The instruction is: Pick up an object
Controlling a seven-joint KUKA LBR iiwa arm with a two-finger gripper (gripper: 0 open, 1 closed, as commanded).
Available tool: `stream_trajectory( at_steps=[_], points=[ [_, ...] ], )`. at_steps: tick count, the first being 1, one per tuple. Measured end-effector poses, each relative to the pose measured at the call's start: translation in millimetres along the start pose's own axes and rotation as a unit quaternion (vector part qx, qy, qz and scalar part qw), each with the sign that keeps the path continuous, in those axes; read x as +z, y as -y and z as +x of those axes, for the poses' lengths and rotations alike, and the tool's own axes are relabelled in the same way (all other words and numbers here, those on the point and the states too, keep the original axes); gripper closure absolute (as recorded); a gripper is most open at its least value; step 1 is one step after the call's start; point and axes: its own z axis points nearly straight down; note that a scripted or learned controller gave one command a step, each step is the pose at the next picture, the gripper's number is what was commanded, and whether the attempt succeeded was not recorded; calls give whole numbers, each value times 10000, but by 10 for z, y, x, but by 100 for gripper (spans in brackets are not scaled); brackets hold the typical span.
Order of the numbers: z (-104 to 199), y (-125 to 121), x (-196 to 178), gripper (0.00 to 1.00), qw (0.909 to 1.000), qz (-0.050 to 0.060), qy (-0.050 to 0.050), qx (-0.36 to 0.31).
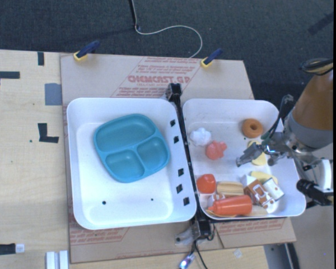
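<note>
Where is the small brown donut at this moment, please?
In the camera view, the donut lies in the right bin, near its far right corner. The pink toy is to its lower left, and the gripper is just below it.

Just left of my gripper (252, 157) the right bin (224, 110) looks like smooth white plastic with a soft sheen, and so does the left bin (78, 167) farther off. In that far bin the blue plate (131, 147) is smooth, matt plastic. Near my fingers the pink toy (215, 150) and orange doughnut (252, 128) look like dull plastic or rubber; the white lump (200, 135) looks soft and fuzzy. Below me, the red sausage (231, 206) shines glossily. Under both bins lies matt brown cardboard (157, 77) on pale wood (22, 167).
</note>
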Motion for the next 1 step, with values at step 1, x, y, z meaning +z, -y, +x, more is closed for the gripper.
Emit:
stream_trajectory(
  at_steps=[1],
  points=[
    [-137, -7, 1051, 0, 10000, 6, 6, 2]
  ],
)
